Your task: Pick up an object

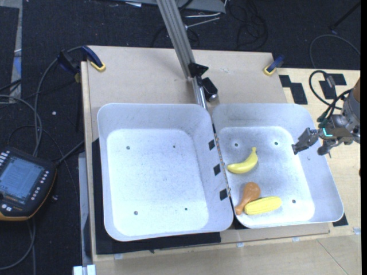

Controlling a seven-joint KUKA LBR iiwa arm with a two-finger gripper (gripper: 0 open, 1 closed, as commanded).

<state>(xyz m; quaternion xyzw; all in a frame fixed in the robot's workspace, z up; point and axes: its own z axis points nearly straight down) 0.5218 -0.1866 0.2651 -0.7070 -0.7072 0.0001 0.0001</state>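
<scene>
In the right bin (309, 171) lie a yellow banana (244, 162), an orange-brown drumstick-shaped toy (248, 194) and a yellow corn cob (263, 205). The drumstick and the corn touch near the bin's front. My gripper (314, 143) hangs over the bin's right wall, well to the right of the banana and apart from all three objects. Its two dark fingers (301, 142) are spread, with nothing between them.
The left bin (114, 119) sits beside the right one, and black clips join them along the middle. A slanted metal pole (180, 39) rises behind the bins. A teach pendant (20, 182) lies off the bench at the left.
</scene>
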